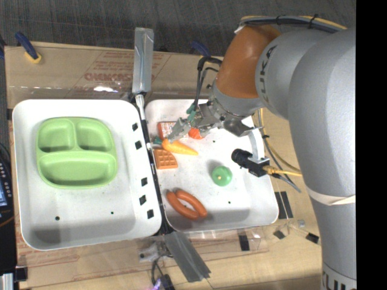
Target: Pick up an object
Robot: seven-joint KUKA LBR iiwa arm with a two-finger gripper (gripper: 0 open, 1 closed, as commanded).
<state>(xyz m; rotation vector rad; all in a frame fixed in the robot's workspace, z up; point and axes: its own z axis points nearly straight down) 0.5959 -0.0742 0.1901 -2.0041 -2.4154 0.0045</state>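
The right bin (254,204) holds an orange carrot (179,147), a brown waffle piece (165,159), a green apple (222,175), a reddish sausage ring (186,203), a small red round piece (195,133) and a red flat item (162,128). My gripper (186,125) is low in the bin's far left part, directly over the carrot's upper end, between the red flat item and the red round piece. Its tip blends into those items. Nothing is seen lifted off the bin floor.
The left bin (36,222) carries a green divided plate (75,151). A grey divider bar (143,59) runs between the bins at the back. The arm's body (314,101) covers the right bin's right side, and a black fitting (248,161) hangs over it.
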